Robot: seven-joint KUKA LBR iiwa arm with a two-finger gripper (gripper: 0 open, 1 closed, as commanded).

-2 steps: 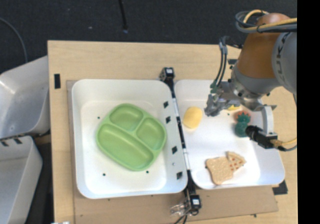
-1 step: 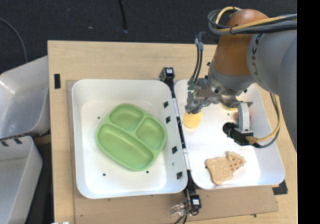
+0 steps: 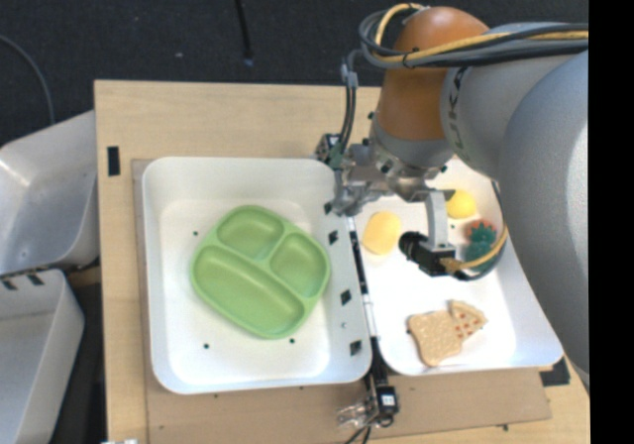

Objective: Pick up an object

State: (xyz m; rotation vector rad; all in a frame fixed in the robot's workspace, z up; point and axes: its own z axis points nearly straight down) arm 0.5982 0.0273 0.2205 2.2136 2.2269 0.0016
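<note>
The gripper hangs over the inner edge of the right bin, just beside a yellow ball, and I cannot tell if it is open or closed.

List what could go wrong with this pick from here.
1. The claw sits over the edge where the left bin and right bin meet; lowered there, it would likely hit the rims, not an object.
2. The round yellow object beside it may roll off if nudged.
3. The bread slice lies flat, probably hard to grip.
</note>
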